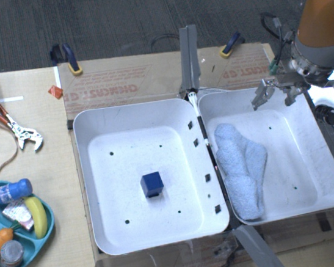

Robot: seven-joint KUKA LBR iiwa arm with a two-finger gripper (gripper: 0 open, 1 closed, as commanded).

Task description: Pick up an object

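Even bright light (soft shadows)

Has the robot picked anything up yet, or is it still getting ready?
Nothing looks picked up yet. The blue block sits in the left bin, and the towel lies in the right bin. The gripper hangs open at the right bin's far edge with nothing between its fingers. Left to do: come down on something, close on it, and lift.

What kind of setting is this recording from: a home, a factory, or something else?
Most likely a robotics lab test bench. Two white bins sit on cardboard held by clamps, an arm's gripper hangs over the right bin, and props lie about: a blue cube, a folded towel.
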